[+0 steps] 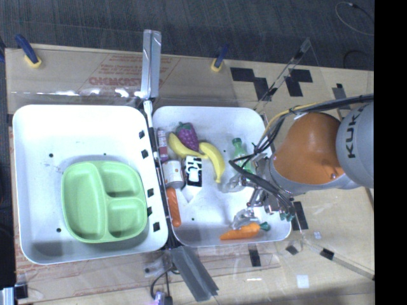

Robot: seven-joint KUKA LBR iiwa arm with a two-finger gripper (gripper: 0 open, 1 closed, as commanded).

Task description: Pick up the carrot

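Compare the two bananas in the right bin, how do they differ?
The left banana lies at a slant, touching the grapes; the right banana runs more steeply down the bin, away from them. The left banana's lower end meets the black-and-white box; the right banana lies beside that box. Both are yellow, curved and similar in size.

Glossy green plastic tray [102, 199]
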